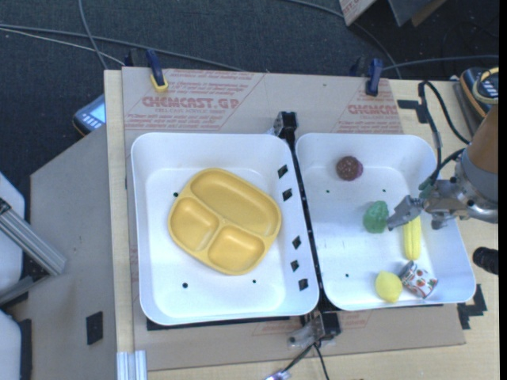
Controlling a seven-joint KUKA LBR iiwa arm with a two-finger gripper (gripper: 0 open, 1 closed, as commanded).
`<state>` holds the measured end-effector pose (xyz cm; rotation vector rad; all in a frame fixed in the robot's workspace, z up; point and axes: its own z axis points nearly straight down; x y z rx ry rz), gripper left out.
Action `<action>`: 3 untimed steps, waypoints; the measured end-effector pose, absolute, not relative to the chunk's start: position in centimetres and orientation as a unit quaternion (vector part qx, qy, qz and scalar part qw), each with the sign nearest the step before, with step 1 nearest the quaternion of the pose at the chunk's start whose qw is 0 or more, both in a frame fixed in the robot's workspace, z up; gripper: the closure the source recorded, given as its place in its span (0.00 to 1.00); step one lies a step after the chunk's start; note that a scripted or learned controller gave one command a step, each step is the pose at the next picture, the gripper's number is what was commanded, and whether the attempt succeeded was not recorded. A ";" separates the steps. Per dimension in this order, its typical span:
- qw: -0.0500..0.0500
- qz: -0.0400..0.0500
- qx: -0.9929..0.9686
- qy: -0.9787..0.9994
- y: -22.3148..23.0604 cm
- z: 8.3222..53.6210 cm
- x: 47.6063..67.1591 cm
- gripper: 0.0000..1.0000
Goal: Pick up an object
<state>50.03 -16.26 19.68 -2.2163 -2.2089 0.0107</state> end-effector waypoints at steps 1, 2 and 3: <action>0.001 0.000 -0.707 -0.707 -16.2 20.3 50.3 0.00; 0.004 0.001 -0.707 -0.707 -16.1 13.9 50.4 0.00; 0.004 0.001 -0.707 -0.707 -16.0 8.6 50.3 0.00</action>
